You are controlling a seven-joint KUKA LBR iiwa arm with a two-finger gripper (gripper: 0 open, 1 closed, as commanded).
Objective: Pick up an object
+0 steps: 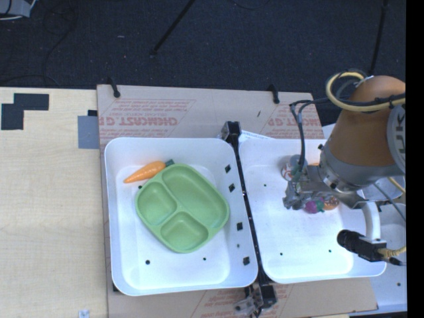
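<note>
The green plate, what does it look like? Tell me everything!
The green plate is light green and looks like smooth plastic. It has rounded corners and three sections: one long and two smaller. It lies flat, turned at a slant, in the left bin. Nothing shows in its sections. A toy carrot lies right by its upper left edge, perhaps touching.

A: Where does the camera sit?
B: 1 fixed camera above the bench (pixel 53 197), looking down at a slant, far enough to take in both bins.
A: And the arm (pixel 364 134)?
B: Enters from the right.
</note>
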